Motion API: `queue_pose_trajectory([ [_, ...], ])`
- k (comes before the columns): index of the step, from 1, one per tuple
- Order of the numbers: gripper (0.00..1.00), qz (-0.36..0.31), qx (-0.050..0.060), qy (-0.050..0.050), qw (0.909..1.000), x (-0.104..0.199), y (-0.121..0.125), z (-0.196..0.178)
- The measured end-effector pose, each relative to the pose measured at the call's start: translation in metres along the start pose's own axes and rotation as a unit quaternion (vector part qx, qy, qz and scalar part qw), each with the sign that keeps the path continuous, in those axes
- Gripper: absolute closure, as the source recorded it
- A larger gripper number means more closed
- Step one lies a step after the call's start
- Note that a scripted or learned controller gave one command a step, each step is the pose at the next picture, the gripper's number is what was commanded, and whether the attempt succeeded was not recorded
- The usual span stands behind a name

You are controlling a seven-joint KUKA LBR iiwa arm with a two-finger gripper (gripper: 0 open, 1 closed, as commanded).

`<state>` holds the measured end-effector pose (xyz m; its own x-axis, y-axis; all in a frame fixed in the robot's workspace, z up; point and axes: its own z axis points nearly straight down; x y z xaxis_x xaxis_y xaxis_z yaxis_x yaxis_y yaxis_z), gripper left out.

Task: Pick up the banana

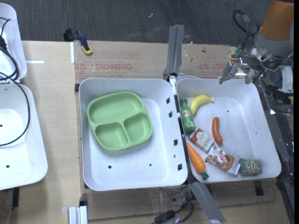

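The yellow banana (200, 102) lies in the right bin (250, 120), near its far left corner, just right of a green bottle (187, 117). My gripper (237, 74) hangs over the bin's far rim, up and to the right of the banana and well apart from it. Its fingers are spread open with nothing between them.
Also in the right bin are a red sausage (217, 130), an orange carrot (197, 160), two small cartons (202, 140) (220, 160) and a green can (251, 167). The left bin (93, 167) holds a green divided plate (120, 120). A grey divider post (175, 50) stands between the bins.
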<state>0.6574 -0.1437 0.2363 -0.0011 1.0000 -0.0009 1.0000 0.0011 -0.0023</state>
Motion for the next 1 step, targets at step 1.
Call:
queue_pose_trajectory([
  [1,0.00,-0.020,0.000,0.000,0.9998,0.0503,0.0013,0.0783],
])
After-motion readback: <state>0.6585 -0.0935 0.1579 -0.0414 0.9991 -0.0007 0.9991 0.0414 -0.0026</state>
